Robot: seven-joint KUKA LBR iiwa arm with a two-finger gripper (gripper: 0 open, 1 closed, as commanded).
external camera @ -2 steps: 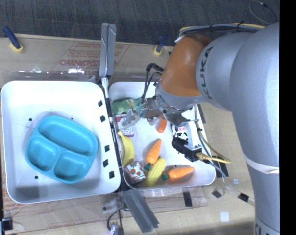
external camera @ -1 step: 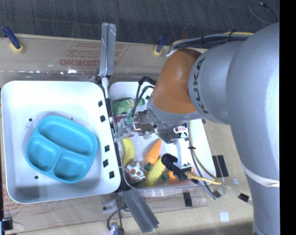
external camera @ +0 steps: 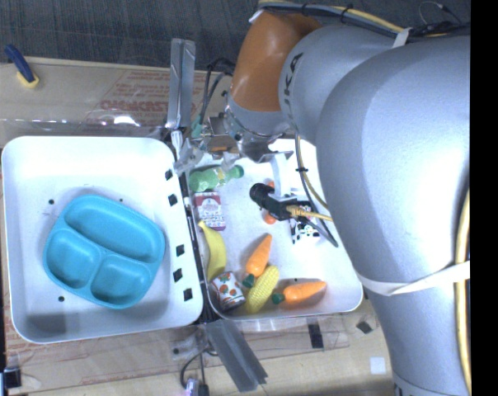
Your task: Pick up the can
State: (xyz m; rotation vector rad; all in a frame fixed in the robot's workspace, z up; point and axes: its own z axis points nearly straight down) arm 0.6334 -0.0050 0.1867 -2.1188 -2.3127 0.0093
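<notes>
The can point(external camera: 227, 290), small with a red and white printed label, sits in the front left corner of the right bin point(external camera: 345, 277). It lies between a banana point(external camera: 215, 251) and an ear of corn point(external camera: 262, 288). My gripper point(external camera: 203, 148) hangs at the far left corner of the right bin, beside the wall between the bins and just above a green item point(external camera: 210, 177). It is well away from the can. The arm's bulk hides the bin's right side.
A red and white box point(external camera: 209, 211) lies behind the banana. Two carrots point(external camera: 259, 255) point(external camera: 303, 289) and a black-and-white item point(external camera: 306, 232) lie mid-bin. The left bin point(external camera: 26, 180) holds a blue divided plate point(external camera: 105, 249).
</notes>
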